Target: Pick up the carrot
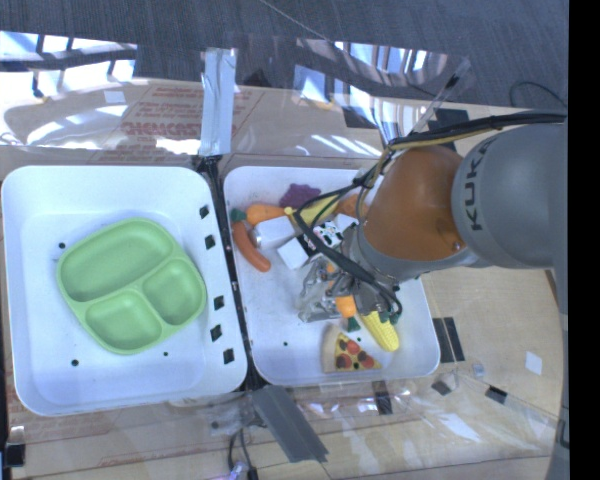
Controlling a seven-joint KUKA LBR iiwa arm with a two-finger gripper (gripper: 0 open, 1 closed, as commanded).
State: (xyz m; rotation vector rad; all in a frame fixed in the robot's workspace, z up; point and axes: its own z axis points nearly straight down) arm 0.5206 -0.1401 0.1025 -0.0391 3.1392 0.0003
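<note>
Both bins [40,368] are white; the left one carries a pale green divided plate [130,284]. In the right bin: an orange carrot [250,247], a purple piece [300,195], a yellow corn cob [382,330], and a pizza slice [351,352] with red and green spots.

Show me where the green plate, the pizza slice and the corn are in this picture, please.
green plate [130,283]: camera view, on the ridge where its three compartments meet.
pizza slice [351,352]: camera view, on the middle of its topped face.
corn [380,330]: camera view, on the yellow kernels at mid-cob.
</note>
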